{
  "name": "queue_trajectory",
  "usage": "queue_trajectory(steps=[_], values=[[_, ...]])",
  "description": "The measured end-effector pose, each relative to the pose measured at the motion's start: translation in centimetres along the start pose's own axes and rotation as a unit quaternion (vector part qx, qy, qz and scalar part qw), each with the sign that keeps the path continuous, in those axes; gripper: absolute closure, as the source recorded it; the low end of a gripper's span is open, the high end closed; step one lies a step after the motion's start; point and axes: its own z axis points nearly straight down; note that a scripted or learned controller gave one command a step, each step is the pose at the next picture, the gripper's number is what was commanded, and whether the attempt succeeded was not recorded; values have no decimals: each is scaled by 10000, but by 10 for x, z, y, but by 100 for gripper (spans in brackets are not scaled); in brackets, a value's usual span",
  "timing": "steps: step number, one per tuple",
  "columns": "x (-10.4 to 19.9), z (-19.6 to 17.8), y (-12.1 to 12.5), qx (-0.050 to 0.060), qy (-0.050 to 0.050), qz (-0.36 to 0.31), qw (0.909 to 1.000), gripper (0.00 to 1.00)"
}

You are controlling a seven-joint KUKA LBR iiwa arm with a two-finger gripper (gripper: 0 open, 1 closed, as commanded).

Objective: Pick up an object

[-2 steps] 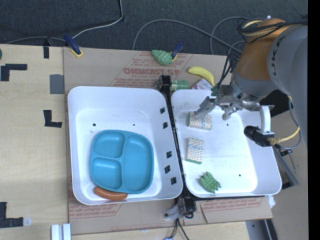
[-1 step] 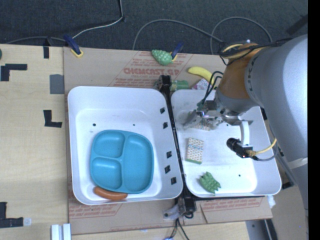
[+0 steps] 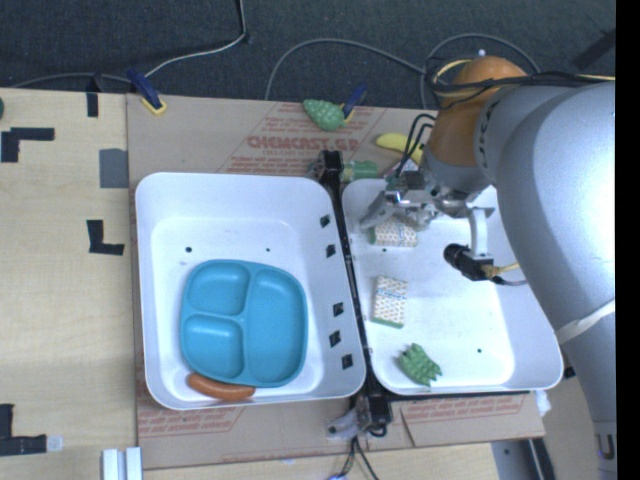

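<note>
My claw (image 3: 400, 208) hangs over a patterned block (image 3: 396, 235) in the right bin (image 3: 500, 353); its grip I cannot tell.

In the right bin (image 3: 500, 353) you have three loose things. A pale patterned packet (image 3: 390, 300) lies flat near the middle, just right of the divider, tilted a little. A second packet (image 3: 396, 235) like it sits further up, partly under the arm. A green leafy toy (image 3: 419, 365) lies near the lower edge. In the left bin (image 3: 160, 208) you see a blue sectioned plate (image 3: 244, 321) lying flat, and an orange sausage (image 3: 220, 388) touching its lower rim.
</note>
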Motion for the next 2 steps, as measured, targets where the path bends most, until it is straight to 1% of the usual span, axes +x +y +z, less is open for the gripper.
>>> queue_trajectory(steps=[1, 2], values=[[1, -11, 1, -14, 5, -5, 10000, 100], [1, -12, 2, -20, 6, -8, 10000, 0]])
